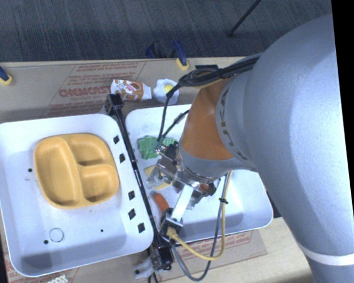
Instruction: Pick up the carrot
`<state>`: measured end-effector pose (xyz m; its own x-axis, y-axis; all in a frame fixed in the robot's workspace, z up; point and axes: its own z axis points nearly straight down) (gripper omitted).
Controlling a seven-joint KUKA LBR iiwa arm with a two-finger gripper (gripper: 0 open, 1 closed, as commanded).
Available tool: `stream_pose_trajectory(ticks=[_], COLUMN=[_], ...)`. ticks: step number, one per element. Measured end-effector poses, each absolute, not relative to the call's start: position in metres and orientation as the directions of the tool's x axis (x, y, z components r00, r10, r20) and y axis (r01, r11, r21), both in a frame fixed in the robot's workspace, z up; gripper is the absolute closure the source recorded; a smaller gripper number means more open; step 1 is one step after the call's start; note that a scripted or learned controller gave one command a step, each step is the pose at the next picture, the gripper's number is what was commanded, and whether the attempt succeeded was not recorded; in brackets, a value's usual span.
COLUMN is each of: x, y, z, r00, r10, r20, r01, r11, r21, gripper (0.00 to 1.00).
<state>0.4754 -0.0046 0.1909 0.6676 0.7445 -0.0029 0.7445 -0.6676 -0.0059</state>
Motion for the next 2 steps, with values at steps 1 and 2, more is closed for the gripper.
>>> stream_pose_trajectory(ticks=[1, 2], x=[0.4754, 0.4754], y=[-0.0046, -0.0046], z=[0.1908, 0.1909], r00=[0.668, 0.668], r10=[0.745, 0.745], r20=[-0.003, -0.003], r01=[0.744, 0.745], r11=[-0.668, -0.668], r21=[-0.006, -0.006], gripper=[0.0, 0.0])
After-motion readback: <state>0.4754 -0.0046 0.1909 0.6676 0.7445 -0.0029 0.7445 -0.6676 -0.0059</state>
